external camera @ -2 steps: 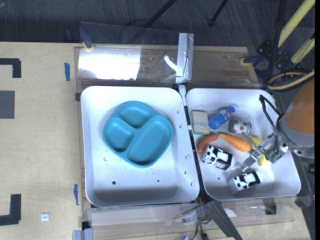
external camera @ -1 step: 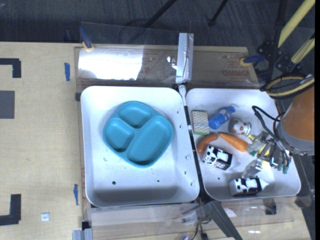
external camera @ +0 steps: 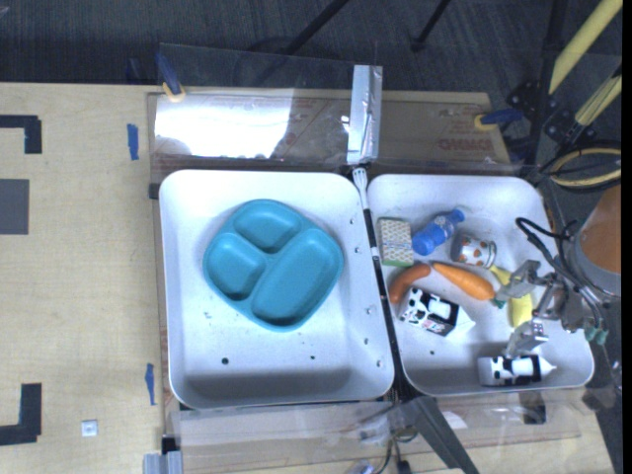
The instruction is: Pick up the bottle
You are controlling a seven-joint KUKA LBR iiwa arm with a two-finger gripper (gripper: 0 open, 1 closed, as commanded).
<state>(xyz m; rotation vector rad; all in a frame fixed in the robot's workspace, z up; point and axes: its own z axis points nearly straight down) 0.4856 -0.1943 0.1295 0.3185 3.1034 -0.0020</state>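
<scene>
The bottle (external camera: 437, 233) is small and blue with a blue cap. It lies on its side in the upper middle of the right bin (external camera: 464, 194), between a speckled sponge (external camera: 395, 240) and a round white-and-orange toy (external camera: 476, 253). My gripper (external camera: 528, 302) hovers at the bin's right side, well to the right of and below the bottle. It is open, with one finger (external camera: 526, 271) toward the back and the other toward the front. A yellow toy (external camera: 519, 311) lies beneath the gap between them.
An orange carrot (external camera: 462, 279) and a black-and-white cow toy (external camera: 430, 311) lie between the bottle and the bin's front. A second cow toy (external camera: 513, 368) sits at the front right. The left bin (external camera: 188, 265) holds a blue divided plate (external camera: 274, 263).
</scene>
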